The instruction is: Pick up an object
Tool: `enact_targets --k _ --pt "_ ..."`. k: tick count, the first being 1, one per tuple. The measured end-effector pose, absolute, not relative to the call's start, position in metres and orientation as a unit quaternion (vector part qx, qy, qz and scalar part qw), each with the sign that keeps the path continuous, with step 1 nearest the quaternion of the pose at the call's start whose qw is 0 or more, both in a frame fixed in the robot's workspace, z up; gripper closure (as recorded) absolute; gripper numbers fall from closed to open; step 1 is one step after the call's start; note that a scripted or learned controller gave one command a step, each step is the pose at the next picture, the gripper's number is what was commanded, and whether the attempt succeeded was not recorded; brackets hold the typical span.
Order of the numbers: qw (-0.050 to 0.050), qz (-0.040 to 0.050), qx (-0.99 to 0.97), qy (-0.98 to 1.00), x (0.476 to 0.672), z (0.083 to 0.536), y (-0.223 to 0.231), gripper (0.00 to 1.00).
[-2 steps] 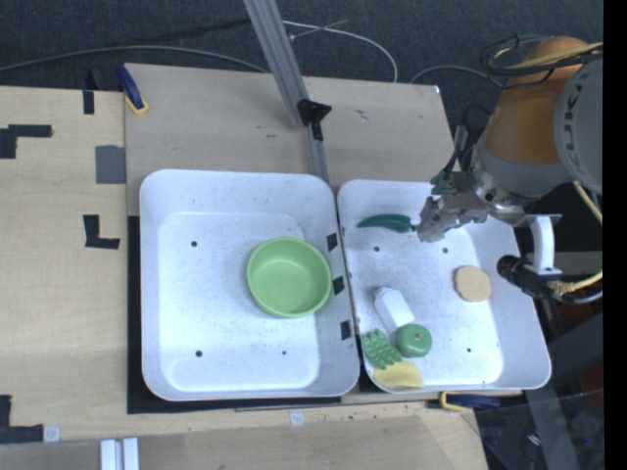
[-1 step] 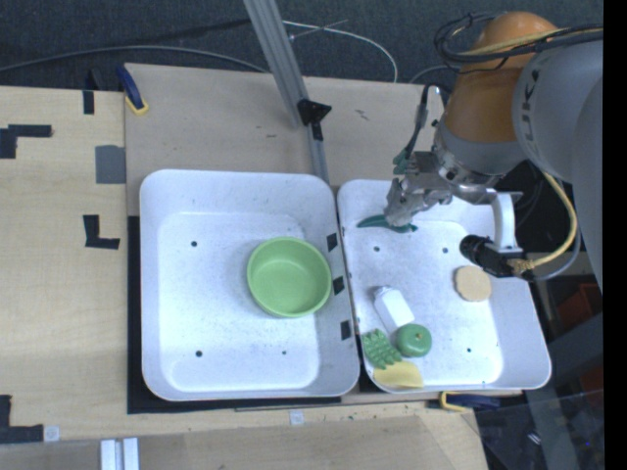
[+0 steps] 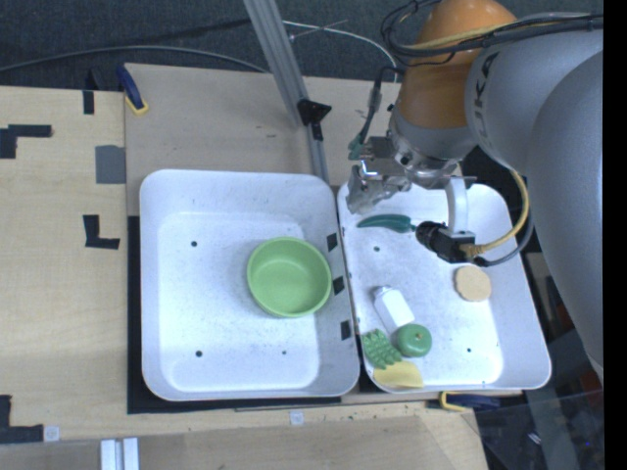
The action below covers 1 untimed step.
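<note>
1. Bins (image 3: 176,262): white plastic, smooth, faintly speckled, slight sheen.
2. Bowl (image 3: 288,277): green plastic, smooth, matt.
3. Bench (image 3: 59,292): pale wood-look board, matt.
4. Arm (image 3: 549,96): grey, smooth, satin; orange band (image 3: 451,57) glossy.
5. Gripper (image 3: 377,186): bare metal, shiny.
6. Bottle (image 3: 394,308): white plastic, smooth.
7. Disc (image 3: 472,283): tan, matt.
</note>
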<state>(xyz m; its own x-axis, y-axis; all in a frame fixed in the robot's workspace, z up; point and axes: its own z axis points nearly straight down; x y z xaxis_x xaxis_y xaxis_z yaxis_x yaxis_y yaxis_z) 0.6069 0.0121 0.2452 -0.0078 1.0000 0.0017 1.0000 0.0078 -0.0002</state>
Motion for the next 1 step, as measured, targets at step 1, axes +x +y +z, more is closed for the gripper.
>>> enact_targets --k 1 --pt "0.001 -0.0004 -0.705 -0.71 0.6224 0.2478 0.066 1.0"
